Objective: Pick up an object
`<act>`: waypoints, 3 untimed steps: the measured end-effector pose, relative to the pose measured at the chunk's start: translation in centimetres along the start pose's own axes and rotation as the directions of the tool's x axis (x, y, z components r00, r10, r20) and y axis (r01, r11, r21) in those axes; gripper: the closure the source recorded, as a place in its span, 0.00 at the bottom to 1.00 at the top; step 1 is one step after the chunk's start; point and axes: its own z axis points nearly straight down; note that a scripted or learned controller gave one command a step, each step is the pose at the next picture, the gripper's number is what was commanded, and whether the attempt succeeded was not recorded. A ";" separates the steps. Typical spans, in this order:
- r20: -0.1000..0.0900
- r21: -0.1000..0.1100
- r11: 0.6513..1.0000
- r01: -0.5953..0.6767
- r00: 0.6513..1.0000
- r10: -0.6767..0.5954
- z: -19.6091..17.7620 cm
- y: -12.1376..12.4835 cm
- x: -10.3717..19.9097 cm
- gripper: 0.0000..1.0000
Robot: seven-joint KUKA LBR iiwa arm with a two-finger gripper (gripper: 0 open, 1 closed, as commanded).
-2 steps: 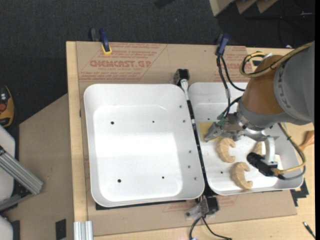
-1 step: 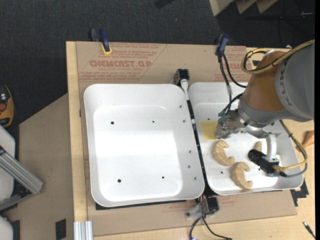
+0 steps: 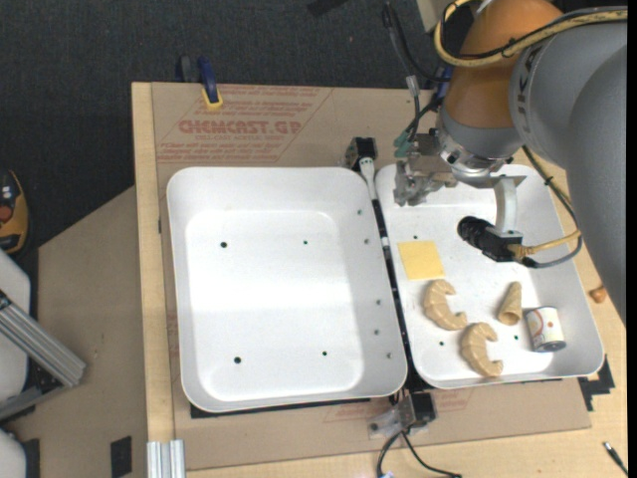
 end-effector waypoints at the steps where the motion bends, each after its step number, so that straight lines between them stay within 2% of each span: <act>1: 0.000 0.006 1.000 -0.003 1.000 0.003 -5.7 2.1 6.0 1.00; 2: -0.001 0.004 1.000 -0.004 1.000 0.004 -14.3 2.5 11.0 1.00; 3: -0.001 0.023 1.000 -0.002 1.000 0.002 -9.2 0.1 18.5 1.00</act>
